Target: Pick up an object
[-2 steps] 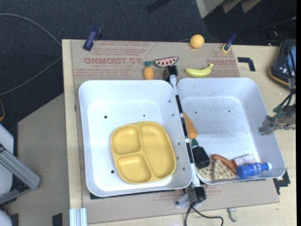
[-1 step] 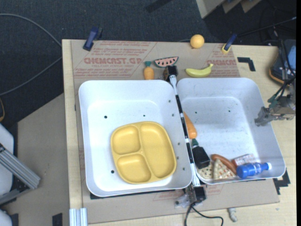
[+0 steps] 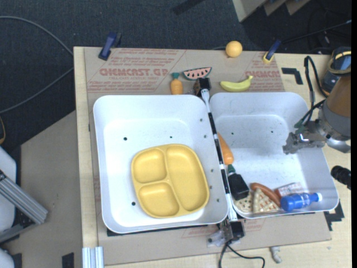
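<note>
The right bin (image 3: 262, 121) holds several toys along its near and left sides. An orange carrot (image 3: 225, 148) lies against the left wall, with a black block (image 3: 237, 186) below it. A waffle piece (image 3: 255, 203), a brown sausage (image 3: 268, 192) and a blue bottle with a white cap (image 3: 299, 201) crowd the near right corner. My gripper (image 3: 294, 143) hovers over the bin's right side, above bare floor and well apart from the toys. Nothing shows in its grasp.
A yellow divided plate (image 3: 169, 180) sits in the left bin (image 3: 111, 121). Behind the bins on the board lie a watermelon slice (image 3: 198, 72), a small orange toy (image 3: 177, 86), a banana (image 3: 236, 84) and an orange ball (image 3: 234, 49). Blue clamps (image 3: 108, 46) grip the far edge.
</note>
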